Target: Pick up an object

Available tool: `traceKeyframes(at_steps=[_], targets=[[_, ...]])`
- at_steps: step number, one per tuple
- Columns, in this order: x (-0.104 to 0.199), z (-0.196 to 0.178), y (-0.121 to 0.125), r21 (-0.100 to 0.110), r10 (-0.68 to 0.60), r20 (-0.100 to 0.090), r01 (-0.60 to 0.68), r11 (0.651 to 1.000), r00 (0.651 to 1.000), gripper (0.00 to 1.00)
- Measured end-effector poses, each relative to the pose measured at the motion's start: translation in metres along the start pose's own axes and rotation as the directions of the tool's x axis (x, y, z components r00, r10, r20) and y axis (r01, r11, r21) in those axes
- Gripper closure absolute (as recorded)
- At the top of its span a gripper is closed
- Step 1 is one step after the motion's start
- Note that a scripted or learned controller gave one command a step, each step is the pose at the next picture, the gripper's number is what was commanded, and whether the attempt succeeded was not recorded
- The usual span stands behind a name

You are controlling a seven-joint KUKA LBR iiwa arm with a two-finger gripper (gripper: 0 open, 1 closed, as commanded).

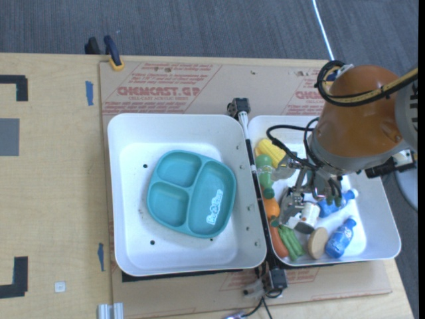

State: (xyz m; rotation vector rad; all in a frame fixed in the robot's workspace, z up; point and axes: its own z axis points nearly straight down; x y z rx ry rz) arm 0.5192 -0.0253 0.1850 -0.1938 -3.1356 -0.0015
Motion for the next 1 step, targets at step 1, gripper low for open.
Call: traceKeyframes(at_steps=[1], targets=[[0.0000,0.0000,0.0000,0.000,0.000,0.000,0.000,1.000,1.000,0.00]])
